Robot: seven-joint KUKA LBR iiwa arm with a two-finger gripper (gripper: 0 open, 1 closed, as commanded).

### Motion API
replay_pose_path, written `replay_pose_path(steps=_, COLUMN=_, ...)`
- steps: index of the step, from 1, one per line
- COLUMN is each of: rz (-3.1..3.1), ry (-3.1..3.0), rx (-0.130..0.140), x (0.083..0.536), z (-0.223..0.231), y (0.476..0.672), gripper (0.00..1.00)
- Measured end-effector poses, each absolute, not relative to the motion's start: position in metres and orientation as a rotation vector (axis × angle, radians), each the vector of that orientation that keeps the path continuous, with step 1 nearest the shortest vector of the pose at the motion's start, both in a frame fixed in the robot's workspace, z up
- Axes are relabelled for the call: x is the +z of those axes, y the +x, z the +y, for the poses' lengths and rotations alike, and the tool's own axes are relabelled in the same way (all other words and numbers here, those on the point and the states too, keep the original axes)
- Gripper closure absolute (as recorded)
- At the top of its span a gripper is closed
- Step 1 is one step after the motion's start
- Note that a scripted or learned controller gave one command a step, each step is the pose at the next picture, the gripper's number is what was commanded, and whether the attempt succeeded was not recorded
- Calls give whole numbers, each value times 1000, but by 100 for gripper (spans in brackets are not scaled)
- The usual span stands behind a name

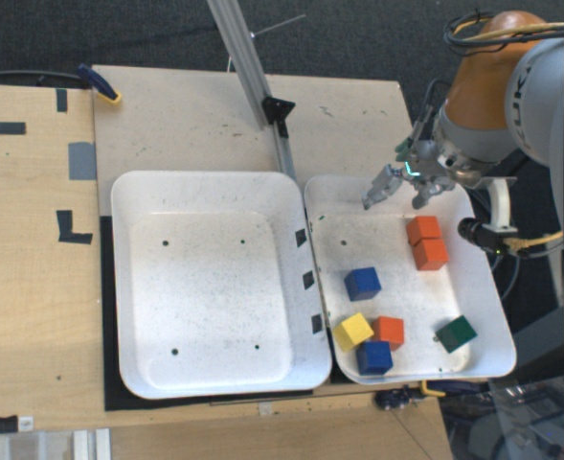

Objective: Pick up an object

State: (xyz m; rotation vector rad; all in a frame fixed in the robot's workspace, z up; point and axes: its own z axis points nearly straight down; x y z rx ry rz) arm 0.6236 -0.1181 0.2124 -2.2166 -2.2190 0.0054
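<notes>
Blue cube (374, 356) sits lowest; from the spread, empty gripper (401, 190), the orange block (427, 241) lies just below-right, long axis running up-down.

Gripper (399, 192) with fingers spread over right bin (483, 290) far end, holding nothing, orange block (426, 242) just beside, blue cube (363, 283), yellow cube (354, 331), green cube (456, 333) nearer the front

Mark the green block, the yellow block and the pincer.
Small dark green cube-shaped block (456, 333): camera view, its top face.
Small yellow cube-shaped block (354, 330): camera view, its top face.
Two-finger pincer (399, 190): camera view, midway between its fingertips.
</notes>
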Motion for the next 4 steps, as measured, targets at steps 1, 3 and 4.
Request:
replay_pose_path(steps=1, rz=-2223, ry=-2218, rx=1, x=215, z=-118, y=625, gripper=0)
replay_pose_path(steps=3, rz=-2219, ry=-2217, rx=8, x=96, z=-117, y=621, gripper=0)
replay_pose_path(steps=4, rz=-2223, ry=-2217, rx=3, x=109, z=-117, y=622, gripper=100)
